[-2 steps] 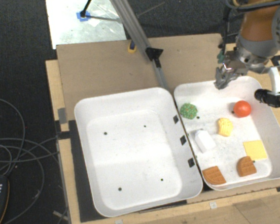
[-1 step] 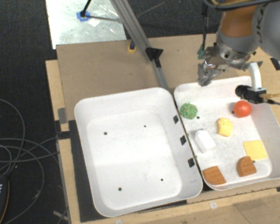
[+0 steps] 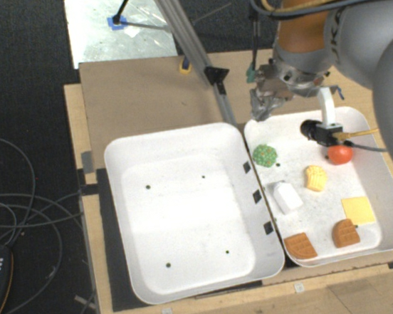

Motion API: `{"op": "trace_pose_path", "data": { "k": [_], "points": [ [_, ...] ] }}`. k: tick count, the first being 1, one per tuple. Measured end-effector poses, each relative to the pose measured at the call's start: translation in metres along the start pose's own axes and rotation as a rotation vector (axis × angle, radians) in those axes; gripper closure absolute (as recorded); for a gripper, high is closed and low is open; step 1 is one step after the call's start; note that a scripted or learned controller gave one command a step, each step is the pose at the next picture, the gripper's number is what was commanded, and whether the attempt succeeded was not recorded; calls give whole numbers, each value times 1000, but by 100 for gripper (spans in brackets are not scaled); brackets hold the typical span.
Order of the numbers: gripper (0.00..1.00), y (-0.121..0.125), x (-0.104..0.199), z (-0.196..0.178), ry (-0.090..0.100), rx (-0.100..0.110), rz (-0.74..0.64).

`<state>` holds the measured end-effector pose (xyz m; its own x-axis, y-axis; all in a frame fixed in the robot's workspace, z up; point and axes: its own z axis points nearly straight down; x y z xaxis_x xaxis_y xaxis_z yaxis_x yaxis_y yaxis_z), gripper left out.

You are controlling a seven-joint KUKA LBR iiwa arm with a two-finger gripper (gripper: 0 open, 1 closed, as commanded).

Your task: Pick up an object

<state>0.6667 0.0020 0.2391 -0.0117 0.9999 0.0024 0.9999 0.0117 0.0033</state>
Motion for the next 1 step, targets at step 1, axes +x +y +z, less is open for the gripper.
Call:
{"op": "trace_pose_path", "data": {
  "k": [1],
  "points": [
    [100, 6, 45, 0, -1, 0, 1]
  ]
}}
